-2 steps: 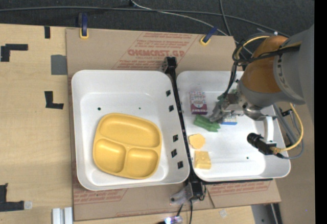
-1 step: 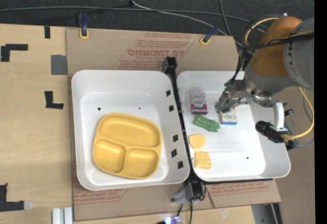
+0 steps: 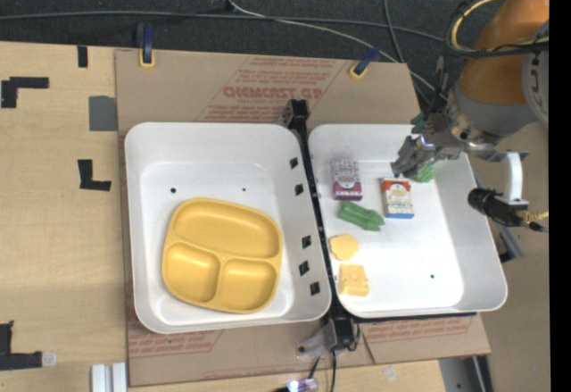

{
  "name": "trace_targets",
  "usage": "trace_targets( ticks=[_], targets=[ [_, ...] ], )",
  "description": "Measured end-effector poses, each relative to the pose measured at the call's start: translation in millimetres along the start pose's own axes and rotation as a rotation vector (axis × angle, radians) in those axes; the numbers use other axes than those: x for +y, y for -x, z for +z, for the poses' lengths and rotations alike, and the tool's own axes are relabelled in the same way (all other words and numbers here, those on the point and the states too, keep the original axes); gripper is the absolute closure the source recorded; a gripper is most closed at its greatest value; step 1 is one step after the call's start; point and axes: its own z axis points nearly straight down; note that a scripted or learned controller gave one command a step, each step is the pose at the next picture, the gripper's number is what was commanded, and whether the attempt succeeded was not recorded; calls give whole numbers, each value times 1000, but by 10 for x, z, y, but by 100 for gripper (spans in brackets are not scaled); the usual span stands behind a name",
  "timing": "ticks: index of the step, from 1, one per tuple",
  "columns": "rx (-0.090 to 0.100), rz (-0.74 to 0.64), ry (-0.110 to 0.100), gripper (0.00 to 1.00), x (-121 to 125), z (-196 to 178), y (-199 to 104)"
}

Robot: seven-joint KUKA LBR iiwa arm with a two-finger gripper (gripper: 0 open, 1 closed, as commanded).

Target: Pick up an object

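Observation:
My gripper [image 3: 413, 158] hangs over the back right part of the right bin [image 3: 446, 279]. A small green thing [image 3: 426, 173] shows right at its tip, touching or just under it; whether it is gripped I cannot tell. A red, white and blue carton [image 3: 398, 198] lies just left of and in front of the gripper. A purple and white packet [image 3: 346, 179] rests near the bin's left wall, with a green pod-like piece [image 3: 361, 217] in front of it. Further forward lie a round yellow piece [image 3: 343, 246] and a yellow wedge [image 3: 354, 279].
A yellow divided plate [image 3: 223, 254] lies in the left bin [image 3: 152, 158]. A black divider strip [image 3: 308, 203] runs between the bins. Both bins stand on a cardboard sheet [image 3: 268, 87] clamped at the back. The arm's orange band [image 3: 513, 24] is at the far right.

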Motion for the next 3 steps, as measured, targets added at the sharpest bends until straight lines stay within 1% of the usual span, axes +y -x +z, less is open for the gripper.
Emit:
trace_targets(
  ticks=[1,2,3],
  targets=[
    [0,0,-1,100,14,-516,1],
    [2,-4,-7,100,-54,-336,-517],
    [2,-5,-8,100,-86,-209,-1135]
  ],
)
